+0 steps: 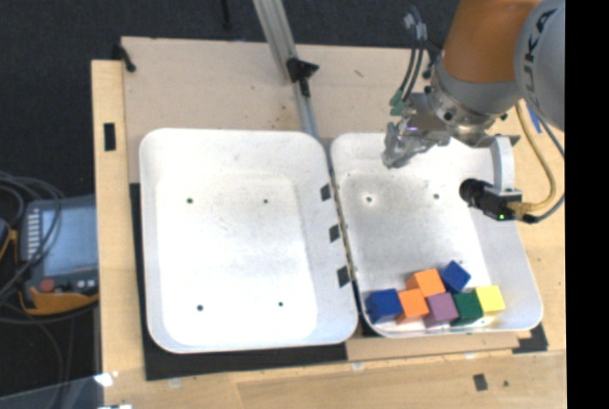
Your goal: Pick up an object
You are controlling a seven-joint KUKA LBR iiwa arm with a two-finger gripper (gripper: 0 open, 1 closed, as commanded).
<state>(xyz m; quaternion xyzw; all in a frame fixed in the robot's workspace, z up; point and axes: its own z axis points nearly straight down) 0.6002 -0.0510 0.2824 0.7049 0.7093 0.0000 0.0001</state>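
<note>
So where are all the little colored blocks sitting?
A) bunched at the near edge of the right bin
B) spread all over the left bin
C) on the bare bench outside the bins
A: the colored blocks sit huddled together at the near edge of the right bin.

2 white bins (238, 146) on a bench (205, 84); aluminium rail (269, 3) behind.
</note>
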